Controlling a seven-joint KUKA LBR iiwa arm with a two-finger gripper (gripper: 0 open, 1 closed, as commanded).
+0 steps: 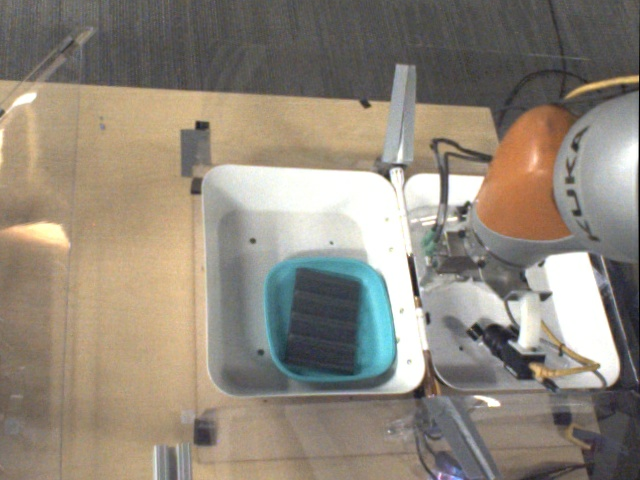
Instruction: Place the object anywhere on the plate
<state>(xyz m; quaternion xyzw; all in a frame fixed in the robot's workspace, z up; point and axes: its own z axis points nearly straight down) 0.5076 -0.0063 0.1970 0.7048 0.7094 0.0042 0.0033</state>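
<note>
1. The dark ridged block [324,320] is lying flat on the teal plate [378,340], its ridges running across it, well inside the rim.
2. The plate is sitting toward the near side of the left bin [230,268], so the task's thing is resting where the task wants it; judged from how things lie, the placing step is looking done.
3. The arm [560,183] is reaching over the right bin [590,353], apart from the plate, with its orange band turned up toward the camera.
4. The hand [440,248] is probably sitting under the wrist near the wall between the bins; I cannot tell how it is standing or whether it is carrying anything.
5. The next move is likely calling for nothing more than keeping clear of the left bin so the block is not nudged off.
</note>
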